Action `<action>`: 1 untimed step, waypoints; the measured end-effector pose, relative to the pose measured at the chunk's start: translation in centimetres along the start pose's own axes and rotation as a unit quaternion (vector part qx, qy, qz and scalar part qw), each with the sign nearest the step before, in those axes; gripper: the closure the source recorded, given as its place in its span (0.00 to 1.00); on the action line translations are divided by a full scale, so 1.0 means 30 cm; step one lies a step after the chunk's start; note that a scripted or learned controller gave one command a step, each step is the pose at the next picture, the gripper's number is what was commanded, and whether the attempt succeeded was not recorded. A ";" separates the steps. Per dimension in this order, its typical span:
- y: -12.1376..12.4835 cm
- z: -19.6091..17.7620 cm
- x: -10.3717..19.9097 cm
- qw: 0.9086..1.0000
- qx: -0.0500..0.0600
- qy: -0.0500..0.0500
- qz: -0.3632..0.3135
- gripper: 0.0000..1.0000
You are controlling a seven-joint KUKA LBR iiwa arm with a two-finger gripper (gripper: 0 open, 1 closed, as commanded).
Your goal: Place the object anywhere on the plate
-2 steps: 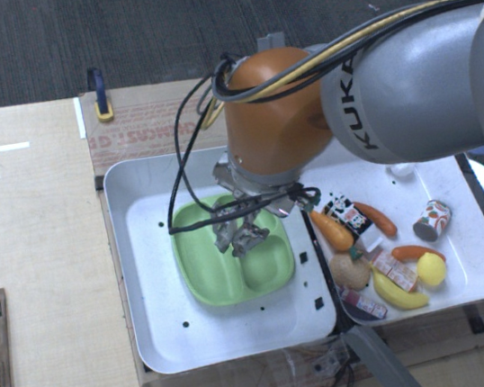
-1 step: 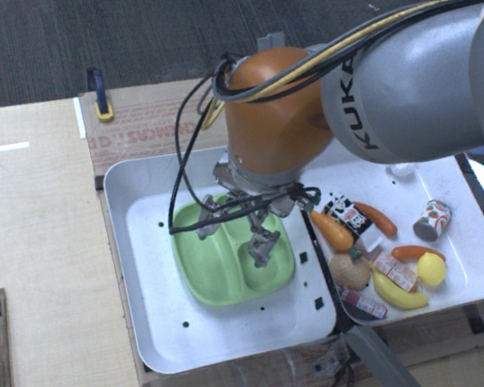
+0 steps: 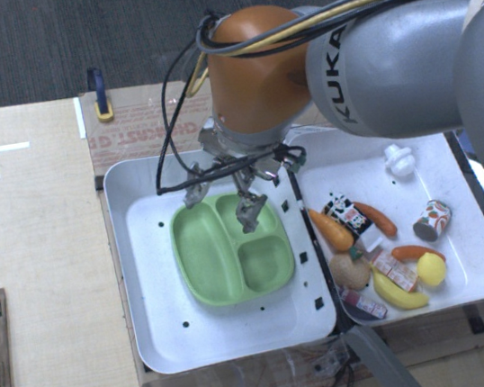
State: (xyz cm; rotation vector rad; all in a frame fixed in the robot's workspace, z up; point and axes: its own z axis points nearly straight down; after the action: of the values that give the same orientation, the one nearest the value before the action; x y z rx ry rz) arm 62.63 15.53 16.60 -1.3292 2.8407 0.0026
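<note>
One hand (image 3: 248, 214) above green plate (image 3: 231, 251)

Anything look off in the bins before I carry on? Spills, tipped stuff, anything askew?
Nothing spilled or broken. The green plate sits slightly turned in the left bin, with the hand over its upper edge. In the right bin the toy food is heaped near the divider: carrot, banana. A small white piece lies apart.

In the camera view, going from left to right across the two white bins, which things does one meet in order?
Green plate → gripper above the plate's right part → carrot → banana → small white piece → brown and white object by the right bin's far side.
</note>
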 end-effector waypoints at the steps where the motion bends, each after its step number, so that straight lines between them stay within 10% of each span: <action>1: 0.000 0.000 0.000 1.000 0.000 0.000 0.000 0.00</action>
State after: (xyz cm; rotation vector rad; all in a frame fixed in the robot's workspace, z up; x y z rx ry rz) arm 62.63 15.51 16.59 -1.3294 2.8409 0.0028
